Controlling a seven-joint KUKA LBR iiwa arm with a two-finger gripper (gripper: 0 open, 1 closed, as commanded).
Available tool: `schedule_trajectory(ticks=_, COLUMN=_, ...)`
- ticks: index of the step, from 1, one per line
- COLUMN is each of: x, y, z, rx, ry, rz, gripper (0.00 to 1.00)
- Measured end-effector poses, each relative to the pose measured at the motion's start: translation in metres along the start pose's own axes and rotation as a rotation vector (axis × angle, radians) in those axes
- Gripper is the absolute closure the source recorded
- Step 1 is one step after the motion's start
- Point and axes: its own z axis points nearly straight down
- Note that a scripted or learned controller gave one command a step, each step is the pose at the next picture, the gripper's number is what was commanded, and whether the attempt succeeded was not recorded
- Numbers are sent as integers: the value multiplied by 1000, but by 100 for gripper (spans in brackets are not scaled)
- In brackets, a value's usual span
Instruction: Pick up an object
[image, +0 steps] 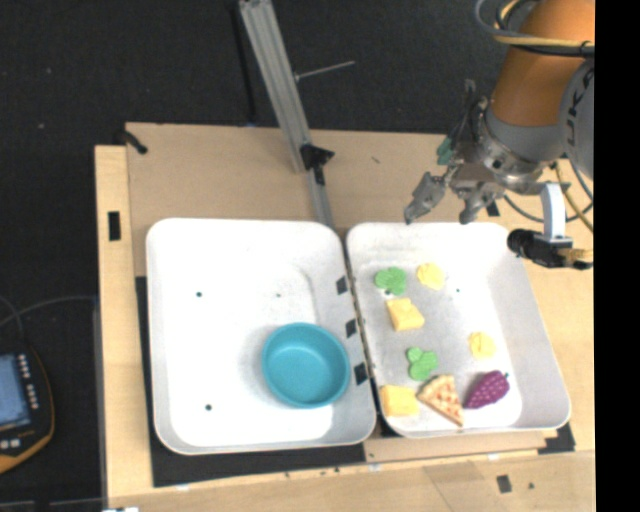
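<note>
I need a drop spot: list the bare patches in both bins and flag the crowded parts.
Left bin: bare across its far half and left side; the blue bowl fills the near right corner. Right bin: bare along the far right, beyond the yellow piece. Crowded: its near edge, with the cheese block, pizza slice and grapes.

It looked like a robotics lab. A plywood bench (250, 170) held two white bins (200, 260). A control pendant (18, 395) sat at lower left.
</note>
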Motion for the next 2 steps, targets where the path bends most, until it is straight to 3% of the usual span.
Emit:
schedule_trajectory(ticks=1, x=0, y=0, z=0, rx=0, ry=0, rz=0, gripper=0)
schedule_trajectory(ticks=2, x=-3, y=-5, z=43, rx=5, ry=-2, rz=4, gripper=0)
